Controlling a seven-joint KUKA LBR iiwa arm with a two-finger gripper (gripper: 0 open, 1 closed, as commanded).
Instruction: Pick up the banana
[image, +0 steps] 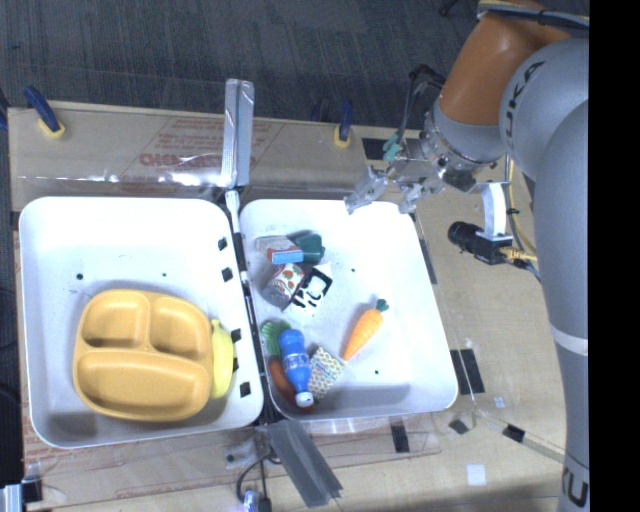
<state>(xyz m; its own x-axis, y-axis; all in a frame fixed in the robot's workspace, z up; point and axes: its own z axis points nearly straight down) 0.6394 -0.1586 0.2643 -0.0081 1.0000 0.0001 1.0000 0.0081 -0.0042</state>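
Observation:
The banana (222, 358) is yellow and lies in the left bin (40, 260), pressed against the right side of a yellow compartment plate (145, 352). Only a curved strip of it shows beside the plate. My gripper (382, 200) hangs over the far rim of the right bin (432, 330), well away from the banana, to its upper right. Its two fingers stand apart with nothing between them.
The right bin holds a toy carrot (362, 331), a blue bottle (294, 364), a black-and-white carton (300, 286), a teal and orange box (295, 250) and a few small items near the front left corner. A metal divider (238, 130) runs between the bins.

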